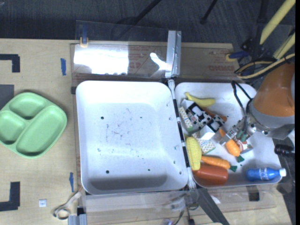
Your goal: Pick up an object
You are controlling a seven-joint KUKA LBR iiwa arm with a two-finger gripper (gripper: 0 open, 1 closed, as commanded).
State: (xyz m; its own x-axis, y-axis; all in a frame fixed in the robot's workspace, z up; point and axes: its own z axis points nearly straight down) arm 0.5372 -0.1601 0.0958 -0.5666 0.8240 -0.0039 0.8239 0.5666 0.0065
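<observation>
1. The arm (276,97) is running off the right edge, so most of its body is being cut away.
2. The gripper (240,134) is sitting too small and cluttered for its fingers to be read.
3. The blue bottle (265,174) is showing a label too blurred to read.
4. The black-and-white box (202,116) is lying partly under neighbouring items.

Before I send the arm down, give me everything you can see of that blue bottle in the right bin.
The blue bottle lies on its side along the near edge of the right bin, toward its right corner. It looks like plastic: blue body, pale label band around the middle, white cap pointing right. It seems intact and closed. Nothing rests on it; the red toy sausage lies apart to its left. The claw is up and left of it, not touching.
</observation>
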